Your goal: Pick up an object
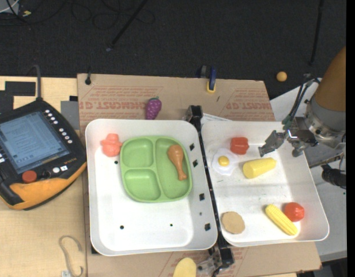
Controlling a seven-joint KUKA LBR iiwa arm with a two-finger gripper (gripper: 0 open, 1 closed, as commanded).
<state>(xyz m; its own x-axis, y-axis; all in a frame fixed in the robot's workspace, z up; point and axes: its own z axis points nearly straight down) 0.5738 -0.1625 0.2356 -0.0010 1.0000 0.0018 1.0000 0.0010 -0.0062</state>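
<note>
The tool (279, 141) hangs over the upper right part of the right bin (316, 212), reaching in from the right on the grey arm (330, 105). Its dark fingers spread apart with nothing between them, so it is open. Just below and left of it lies a yellow cheese wedge (259, 167), near but not touching. Further left sit a red block (239, 145) and a fried egg (223, 163). Toward the near edge of this bin lie a cookie (233, 222), a corn cob (280, 219) and a tomato (294, 211), the tomato touching the cob; these are well apart from the tool.

The left bin (143, 229) holds a green tray (154, 170) with a drumstick (178, 160) in its upper right compartment, and a pink toy (110, 145) beside the tray. A pendant (30, 149) rests on the tabletop (33, 229) at far left.
</note>
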